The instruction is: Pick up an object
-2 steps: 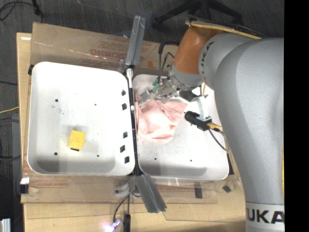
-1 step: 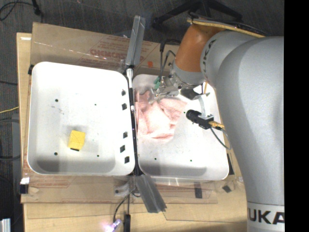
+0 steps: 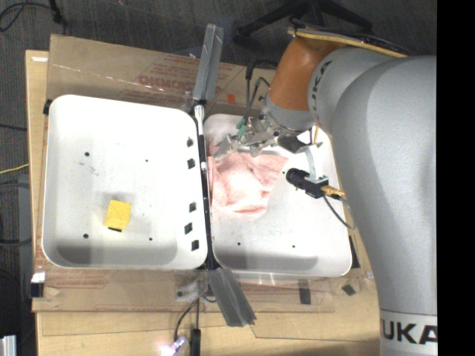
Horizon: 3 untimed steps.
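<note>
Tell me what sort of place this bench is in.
Probably a robotics lab set up for grasping trials. A KUKA arm reaches over two white bins on a cardboard-covered bench; cables and an office chair base sit on dark carpet.

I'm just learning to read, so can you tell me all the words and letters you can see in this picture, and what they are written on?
"UKA": white letters low on the grey robot arm, cut off at the picture's edge.
Red print on the cardboard behind the two bins: too blurred to read.
The yellow block in the left bin and the pink cloth in the right bin have no words that I can see.
</note>
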Each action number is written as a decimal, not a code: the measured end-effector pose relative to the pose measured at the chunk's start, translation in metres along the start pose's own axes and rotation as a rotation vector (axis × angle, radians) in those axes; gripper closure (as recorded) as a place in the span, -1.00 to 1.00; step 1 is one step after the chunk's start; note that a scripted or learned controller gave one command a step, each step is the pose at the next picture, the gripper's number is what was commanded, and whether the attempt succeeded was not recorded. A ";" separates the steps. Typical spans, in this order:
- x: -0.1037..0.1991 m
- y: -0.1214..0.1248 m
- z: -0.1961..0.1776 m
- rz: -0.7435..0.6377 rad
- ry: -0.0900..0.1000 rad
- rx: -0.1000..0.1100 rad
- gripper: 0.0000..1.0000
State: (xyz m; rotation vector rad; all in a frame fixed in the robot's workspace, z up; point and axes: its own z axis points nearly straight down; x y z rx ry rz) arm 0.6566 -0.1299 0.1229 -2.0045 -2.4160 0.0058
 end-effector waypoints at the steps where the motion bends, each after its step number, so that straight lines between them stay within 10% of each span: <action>1: 0.020 -0.038 0.023 -0.072 -0.025 -0.014 -1.00; 2: 0.028 -0.036 0.016 -0.083 -0.012 -0.010 1.00; 3: 0.047 0.003 -0.069 0.280 0.002 -0.001 1.00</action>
